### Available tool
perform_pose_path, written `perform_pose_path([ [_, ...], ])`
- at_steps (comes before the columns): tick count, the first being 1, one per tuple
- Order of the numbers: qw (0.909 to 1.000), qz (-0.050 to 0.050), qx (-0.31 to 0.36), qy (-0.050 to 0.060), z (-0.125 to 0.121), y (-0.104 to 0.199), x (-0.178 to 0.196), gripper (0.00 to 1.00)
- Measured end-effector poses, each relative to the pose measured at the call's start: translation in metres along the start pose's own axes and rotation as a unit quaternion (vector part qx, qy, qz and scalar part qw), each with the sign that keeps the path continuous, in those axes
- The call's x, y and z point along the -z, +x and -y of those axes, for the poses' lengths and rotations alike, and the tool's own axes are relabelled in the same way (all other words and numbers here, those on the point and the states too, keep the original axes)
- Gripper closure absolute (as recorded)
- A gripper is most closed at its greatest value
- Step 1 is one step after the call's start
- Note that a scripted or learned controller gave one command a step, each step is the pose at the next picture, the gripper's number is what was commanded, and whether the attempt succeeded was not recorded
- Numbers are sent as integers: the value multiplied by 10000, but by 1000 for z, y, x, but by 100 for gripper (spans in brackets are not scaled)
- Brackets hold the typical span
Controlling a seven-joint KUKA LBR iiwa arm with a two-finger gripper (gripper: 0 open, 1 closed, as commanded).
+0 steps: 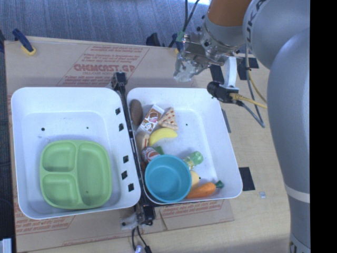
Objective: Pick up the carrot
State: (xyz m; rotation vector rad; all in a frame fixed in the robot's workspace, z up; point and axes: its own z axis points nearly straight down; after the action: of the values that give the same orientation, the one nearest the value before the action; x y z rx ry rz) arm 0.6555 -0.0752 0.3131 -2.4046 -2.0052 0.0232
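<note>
1. Cardboard-covered bench holds two white bins; the right bin (224, 141) carries the toy food.
2. Carrot (202, 190) lies in its near right corner, touching the blue bowl (167, 179), long axis roughly along the front wall.
3. Gripper (185, 70) hangs beyond the far rim, well apart from it; whether the jaws are open I cannot tell.

Orange carrot (202, 190) lies flat at right bin's (224, 141) near edge; green-tipped.

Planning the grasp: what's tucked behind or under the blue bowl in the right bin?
The carrot pokes out from the blue bowl at its lower right, its left end covered. A banana and small packets lie behind it. What sits beneath the bowl is hidden.
</note>
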Motion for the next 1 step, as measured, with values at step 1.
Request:
perform_pose_path([
  [1, 9993, -10, 372, -65, 17, 96, 41, 100],
])
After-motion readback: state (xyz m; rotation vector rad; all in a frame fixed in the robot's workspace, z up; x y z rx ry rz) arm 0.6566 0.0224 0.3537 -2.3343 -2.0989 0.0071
